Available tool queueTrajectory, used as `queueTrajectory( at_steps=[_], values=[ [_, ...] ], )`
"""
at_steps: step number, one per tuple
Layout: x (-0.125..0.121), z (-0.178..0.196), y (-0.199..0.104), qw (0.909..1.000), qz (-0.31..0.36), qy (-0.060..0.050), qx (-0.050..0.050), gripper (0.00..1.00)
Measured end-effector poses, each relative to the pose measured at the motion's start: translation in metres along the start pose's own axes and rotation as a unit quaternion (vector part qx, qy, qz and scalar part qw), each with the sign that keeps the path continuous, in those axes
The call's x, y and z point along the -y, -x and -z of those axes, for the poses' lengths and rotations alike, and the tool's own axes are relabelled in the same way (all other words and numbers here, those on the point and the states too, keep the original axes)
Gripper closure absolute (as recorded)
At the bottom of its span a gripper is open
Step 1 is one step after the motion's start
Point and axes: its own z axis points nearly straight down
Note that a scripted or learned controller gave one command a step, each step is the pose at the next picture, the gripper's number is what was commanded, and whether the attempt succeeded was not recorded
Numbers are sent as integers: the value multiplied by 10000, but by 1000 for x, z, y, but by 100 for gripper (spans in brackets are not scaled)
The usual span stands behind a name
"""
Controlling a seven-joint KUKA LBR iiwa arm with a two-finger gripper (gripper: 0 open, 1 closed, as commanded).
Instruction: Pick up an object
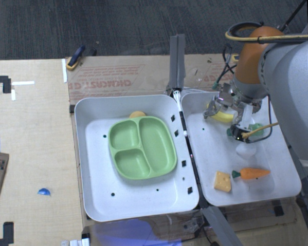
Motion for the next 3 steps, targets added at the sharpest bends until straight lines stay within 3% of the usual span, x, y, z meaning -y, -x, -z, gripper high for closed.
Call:
queueTrajectory(
  at_steps=[1, 2, 3],
  values=[
    [-1, 8, 0, 10000, 10, 21, 5, 100],
    [-18, 55, 33, 9961, 873, 80, -4, 100],
    [-27, 60, 53, 9965, -830, 64, -14, 100]
  ],
)
